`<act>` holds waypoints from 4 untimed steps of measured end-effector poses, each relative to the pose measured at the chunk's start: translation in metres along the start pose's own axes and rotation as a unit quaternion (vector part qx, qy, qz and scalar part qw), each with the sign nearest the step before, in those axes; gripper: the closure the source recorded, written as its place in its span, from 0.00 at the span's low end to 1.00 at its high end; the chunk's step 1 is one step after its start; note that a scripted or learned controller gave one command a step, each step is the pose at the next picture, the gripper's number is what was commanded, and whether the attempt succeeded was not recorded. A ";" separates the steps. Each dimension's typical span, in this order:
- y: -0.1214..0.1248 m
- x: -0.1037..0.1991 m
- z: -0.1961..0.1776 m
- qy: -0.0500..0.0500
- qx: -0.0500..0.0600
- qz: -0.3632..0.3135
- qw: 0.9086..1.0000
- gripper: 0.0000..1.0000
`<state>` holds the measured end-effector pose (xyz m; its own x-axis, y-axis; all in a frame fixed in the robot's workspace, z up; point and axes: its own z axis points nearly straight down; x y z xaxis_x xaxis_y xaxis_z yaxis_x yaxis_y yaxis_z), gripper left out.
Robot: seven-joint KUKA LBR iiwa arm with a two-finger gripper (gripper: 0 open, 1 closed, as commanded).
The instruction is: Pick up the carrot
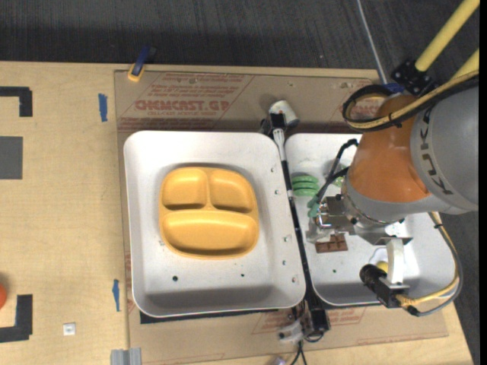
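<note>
My gripper [325,217] hangs low over the left part of the right bin [323,152], with the grey arm and its orange band above it covering much of that bin. A green ridged item [303,183] lies just up and left of the gripper. A small brown block [332,243] lies just below the gripper. Whatever lies under the arm is hidden.
The left bin [144,204] holds a yellow divided plate [208,211]. A black divider rail [291,204] runs between the bins. A small red-orange object [2,297] sits at the bench's far left edge. A yellow cable [449,25] runs to the upper right.
</note>
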<state>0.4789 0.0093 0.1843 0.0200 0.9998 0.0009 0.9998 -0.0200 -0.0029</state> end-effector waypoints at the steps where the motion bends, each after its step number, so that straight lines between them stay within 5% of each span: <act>1: 0.006 -0.021 -0.081 -0.001 -0.002 0.093 0.996 1.00; 2: -0.001 0.019 0.000 0.000 0.001 0.349 0.937 1.00; 3: 0.000 0.040 -0.058 0.000 -0.001 0.393 0.919 1.00; 4: -0.002 0.094 0.022 0.000 0.001 0.513 0.858 1.00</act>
<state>0.4784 0.1036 0.1619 0.8899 0.4561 -0.0039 0.4561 -0.8899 -0.0038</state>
